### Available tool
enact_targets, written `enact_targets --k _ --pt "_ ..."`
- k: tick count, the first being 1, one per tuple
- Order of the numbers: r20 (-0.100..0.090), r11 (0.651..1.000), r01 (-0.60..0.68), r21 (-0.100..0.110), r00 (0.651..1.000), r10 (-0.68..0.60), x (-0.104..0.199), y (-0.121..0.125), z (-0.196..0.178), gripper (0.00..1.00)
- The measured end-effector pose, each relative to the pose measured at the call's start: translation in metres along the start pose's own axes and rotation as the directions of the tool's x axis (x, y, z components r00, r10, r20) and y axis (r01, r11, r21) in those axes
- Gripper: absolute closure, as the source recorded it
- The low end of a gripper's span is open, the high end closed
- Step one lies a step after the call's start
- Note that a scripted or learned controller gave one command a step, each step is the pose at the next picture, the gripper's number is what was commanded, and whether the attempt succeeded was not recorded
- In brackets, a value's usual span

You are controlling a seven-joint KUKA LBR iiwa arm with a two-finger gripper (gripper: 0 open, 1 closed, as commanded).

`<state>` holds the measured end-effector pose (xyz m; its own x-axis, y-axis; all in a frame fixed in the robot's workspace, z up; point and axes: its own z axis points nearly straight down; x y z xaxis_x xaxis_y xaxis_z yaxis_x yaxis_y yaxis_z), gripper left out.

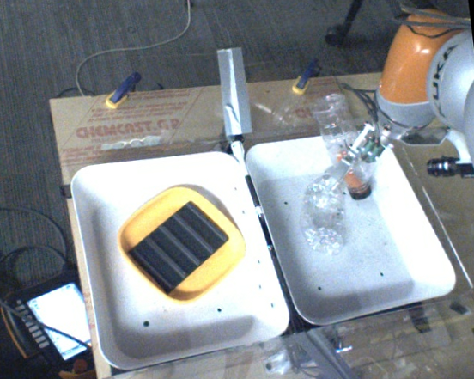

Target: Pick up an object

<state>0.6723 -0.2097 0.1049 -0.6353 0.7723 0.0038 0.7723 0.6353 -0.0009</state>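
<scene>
clear, crinkled plastic object [324, 213], something like a transparent bottle or cup, lies on the floor of the right-hand shallow white bin [420, 264], toward that bin's middle and a little to its left. the pick is not done as far as this view shows: the plastic thing rests on the bin floor and nothing looks lifted. the grey arm with its orange band [415, 61] reaches in over the bin's upper right corner, and the claw [358, 168] sits low near the bin's upper part, up and to the right of the clear object, near it but seemingly apart. whether the claw is released or clenched i cannot tell; its tip is too small and cluttered. left to do, i judge: close on the object and raise it.
</scene>
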Motion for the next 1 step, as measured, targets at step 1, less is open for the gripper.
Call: enact_targets --k 1 --pt "-0.009 1.0 0.0 0.007 1.0 0.0 0.0021 -0.0011 -0.0069 1.0"
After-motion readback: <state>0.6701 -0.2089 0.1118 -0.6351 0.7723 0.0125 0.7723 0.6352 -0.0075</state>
